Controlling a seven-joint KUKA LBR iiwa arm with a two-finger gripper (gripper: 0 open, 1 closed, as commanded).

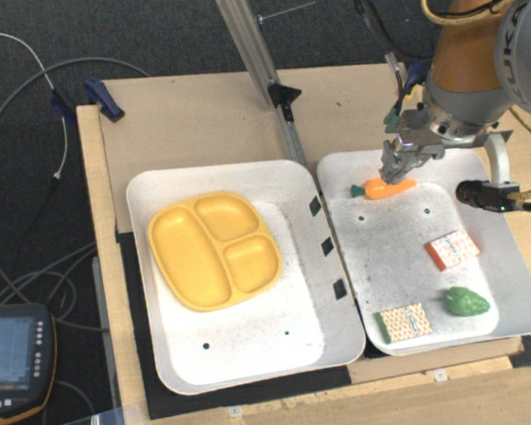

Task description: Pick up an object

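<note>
The grey two-finger gripper [398,166] hangs low over the far end of the right-hand shallow white bin [507,266], right at the small orange toy carrot with a green tip [386,187], which lies flat on the bin floor close to the far rim with its green end towards the yellow three-compartment plastic tray [215,250] in the other bin. The fingertips sit at the carrot's upper edge, touching or nearly so, but from this slanted angle I cannot tell whether they are spread or closed, nor whether the carrot is between them, so no grasp can be claimed. To do the pick well, the fingers should straddle the carrot across its narrow width, near the thick middle and not the tapered end, go down until the tips almost meet the bin floor, and close before lifting straight up. The carrot is round and smooth, so an off-centre pinch would likely squirt it sideways. The other items, a red-and-white small box [453,250], a green crumpled lump [466,302] and a green-edged patterned flat packet [403,322], lie well away from the carrot, towards the near rim, and pose no obstruction.
</note>
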